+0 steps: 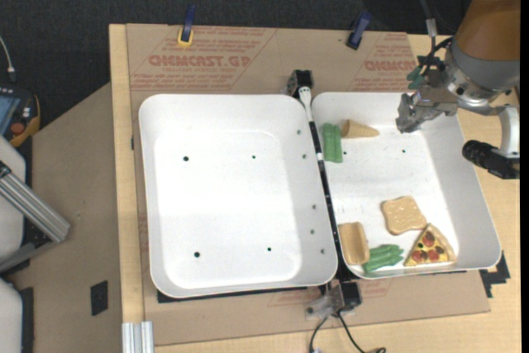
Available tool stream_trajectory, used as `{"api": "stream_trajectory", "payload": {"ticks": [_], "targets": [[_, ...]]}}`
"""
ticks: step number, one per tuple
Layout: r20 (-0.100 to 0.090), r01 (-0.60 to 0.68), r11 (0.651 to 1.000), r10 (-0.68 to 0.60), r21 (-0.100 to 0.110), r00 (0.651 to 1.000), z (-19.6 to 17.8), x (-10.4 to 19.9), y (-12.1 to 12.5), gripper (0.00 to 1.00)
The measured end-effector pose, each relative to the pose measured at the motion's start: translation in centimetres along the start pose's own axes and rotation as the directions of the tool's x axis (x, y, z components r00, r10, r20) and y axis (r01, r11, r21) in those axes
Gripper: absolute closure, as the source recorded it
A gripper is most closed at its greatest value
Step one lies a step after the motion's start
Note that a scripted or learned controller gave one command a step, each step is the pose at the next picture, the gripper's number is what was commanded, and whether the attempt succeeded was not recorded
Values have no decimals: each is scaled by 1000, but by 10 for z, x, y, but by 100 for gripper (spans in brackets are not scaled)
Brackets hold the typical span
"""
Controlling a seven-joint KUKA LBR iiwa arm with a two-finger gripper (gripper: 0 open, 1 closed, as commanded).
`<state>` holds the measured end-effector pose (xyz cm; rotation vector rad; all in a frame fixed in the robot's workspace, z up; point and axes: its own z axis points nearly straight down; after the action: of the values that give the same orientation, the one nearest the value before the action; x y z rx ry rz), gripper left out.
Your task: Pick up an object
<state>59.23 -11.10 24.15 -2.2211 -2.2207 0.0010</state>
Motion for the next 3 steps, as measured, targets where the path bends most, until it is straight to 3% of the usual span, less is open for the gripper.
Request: {"api": "stream_trajectory", "payload": {"ticks": [1, 2, 3], "targets": [[-2, -6, 1000, 6, 16, 1000, 122, -33, -66, 0], [0, -1, 1000, 1, -1, 1000, 115, -31, -60, 0], [-3, 8, 1000, -8, -6, 1000, 53, 58, -83, 0]]}}
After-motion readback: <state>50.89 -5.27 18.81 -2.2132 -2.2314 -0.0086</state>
